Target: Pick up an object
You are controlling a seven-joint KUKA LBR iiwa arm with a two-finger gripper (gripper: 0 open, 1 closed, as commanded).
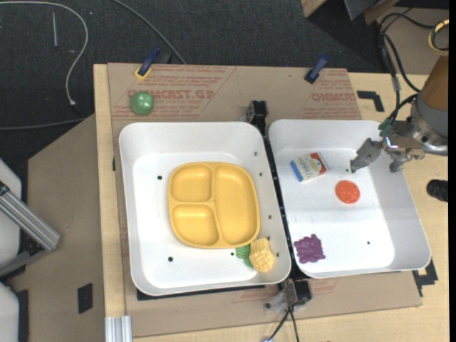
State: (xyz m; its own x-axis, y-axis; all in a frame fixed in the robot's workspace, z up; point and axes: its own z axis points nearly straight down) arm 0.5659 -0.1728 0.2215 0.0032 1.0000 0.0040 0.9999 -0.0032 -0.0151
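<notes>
Presently the arm (436, 98) enters from the right and hangs over the upper right part of the right bin (399, 255). Its gripper (381, 159) points toward the bin's middle, with one finger (365, 155) reaching left and the other (396, 165) lower and closer to the wrist. The jaws stand spread apart with nothing between them.

Taking the right bin as landmark: an orange ball (348, 192) lies near its centre, just below and left of the gripper and apart from the fingers. A small blue, white and red carton (308, 167) lies in the upper left part, left of the gripper. A purple grape bunch (309, 248) sits at the lower left, well apart from the gripper. The bin floor between these three items is bare white, and the right rim lies under the wrist.

Left of the right bin, the left bin (142, 191) holds a yellow divided plate (214, 205) with a corn cob (261, 255) at its lower right corner, close to the shared wall. A green ball (142, 103) rests on the cardboard (214, 91) above the left bin.
</notes>
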